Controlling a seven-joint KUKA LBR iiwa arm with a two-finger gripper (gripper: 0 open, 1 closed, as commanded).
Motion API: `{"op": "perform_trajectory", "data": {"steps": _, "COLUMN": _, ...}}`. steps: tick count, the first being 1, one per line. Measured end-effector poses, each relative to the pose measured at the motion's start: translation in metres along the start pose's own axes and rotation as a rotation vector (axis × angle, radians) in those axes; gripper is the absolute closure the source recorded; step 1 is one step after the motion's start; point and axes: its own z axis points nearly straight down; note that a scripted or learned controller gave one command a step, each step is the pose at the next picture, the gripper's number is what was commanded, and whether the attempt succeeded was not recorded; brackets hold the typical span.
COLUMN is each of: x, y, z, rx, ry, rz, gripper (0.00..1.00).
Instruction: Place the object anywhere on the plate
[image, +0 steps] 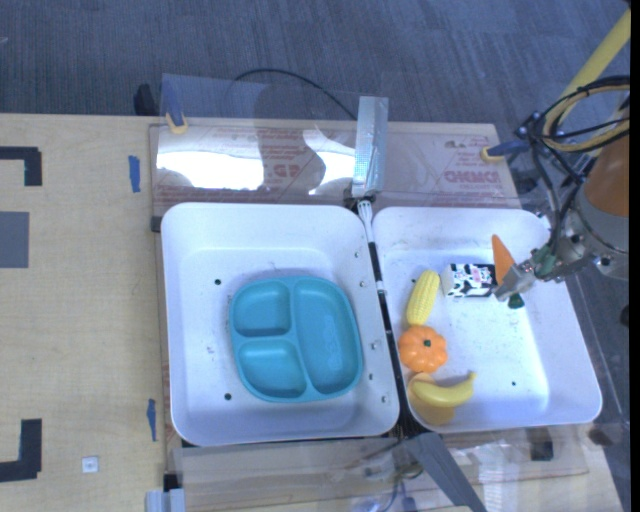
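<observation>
- We saw the gripper low beside the carrot; we could not tell its state.
- We judged it should center on the carrot, then carry it to the plate.

This looks like a robotics lab. A plywood desk marked with black tape corners carries two white bins over grey carpet. Bundled cables hang at the right, and toy food lies in one bin.

Bright, even light from above; shadows are soft. Glare whitens the clear sheet at upper centre. The arm at right is slightly blurred.
</observation>
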Motion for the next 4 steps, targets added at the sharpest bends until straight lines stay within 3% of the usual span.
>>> {"op": "perform_trajectory", "data": {"steps": 1, "x": 0.000, "y": 0.001, "z": -0.008, "rx": 0.001, "ry": 0.000, "rz": 0.000, "gripper": 1.00}}
{"op": "perform_trajectory", "data": {"steps": 2, "x": 0.044, "y": 0.047, "z": 0.037, "rx": 0.005, "ry": 0.004, "rz": -0.204, "gripper": 1.00}}
{"op": "perform_trajectory", "data": {"steps": 3, "x": 0.105, "y": 0.072, "z": 0.053, "rx": 0.006, "ry": 0.005, "rz": -0.200, "gripper": 1.00}}
{"op": "perform_trajectory", "data": {"steps": 4, "x": 0.103, "y": 0.071, "z": 0.052, "rx": 0.005, "ry": 0.003, "rz": -0.197, "gripper": 0.00}}
